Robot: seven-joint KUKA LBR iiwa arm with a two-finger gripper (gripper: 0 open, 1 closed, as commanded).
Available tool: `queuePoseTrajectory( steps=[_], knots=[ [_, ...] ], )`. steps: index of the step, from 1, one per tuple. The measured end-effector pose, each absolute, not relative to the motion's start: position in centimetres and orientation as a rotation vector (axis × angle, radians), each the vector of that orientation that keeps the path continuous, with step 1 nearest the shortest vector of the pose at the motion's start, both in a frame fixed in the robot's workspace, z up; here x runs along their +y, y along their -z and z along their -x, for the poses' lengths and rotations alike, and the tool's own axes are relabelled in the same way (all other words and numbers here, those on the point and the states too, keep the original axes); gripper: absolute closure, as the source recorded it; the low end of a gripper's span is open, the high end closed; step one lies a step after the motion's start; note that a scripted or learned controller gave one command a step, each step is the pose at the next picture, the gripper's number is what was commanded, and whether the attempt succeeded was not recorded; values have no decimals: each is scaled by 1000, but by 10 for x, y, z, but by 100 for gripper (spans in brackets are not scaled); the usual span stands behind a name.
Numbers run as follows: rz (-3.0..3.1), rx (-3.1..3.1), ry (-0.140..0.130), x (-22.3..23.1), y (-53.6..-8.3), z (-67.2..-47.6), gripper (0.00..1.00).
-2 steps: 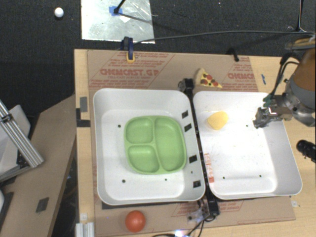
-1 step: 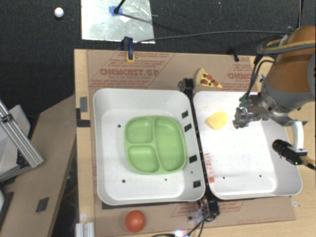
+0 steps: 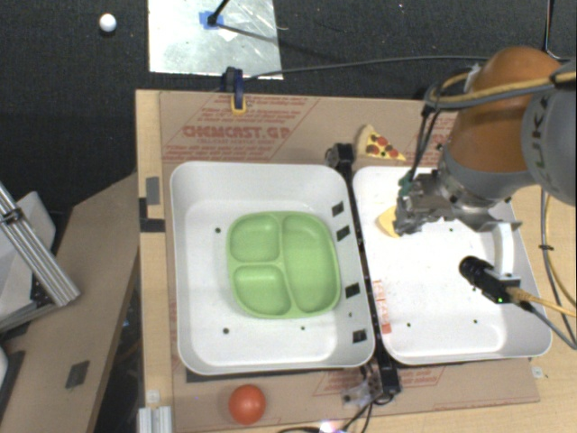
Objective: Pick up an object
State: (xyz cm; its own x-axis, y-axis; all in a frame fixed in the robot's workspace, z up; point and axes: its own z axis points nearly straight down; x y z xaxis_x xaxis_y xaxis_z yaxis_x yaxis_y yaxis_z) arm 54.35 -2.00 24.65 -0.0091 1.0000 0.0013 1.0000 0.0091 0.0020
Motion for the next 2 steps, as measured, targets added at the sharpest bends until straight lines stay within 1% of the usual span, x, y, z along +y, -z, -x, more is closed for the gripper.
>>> queuePoseTrajectory(
  steps=[1,2],
  knots=[
    [-2210,2230,-5,24,-248,-557,100],
    [-2211,2232,-3,69,-234,-570,100]
  ],
)
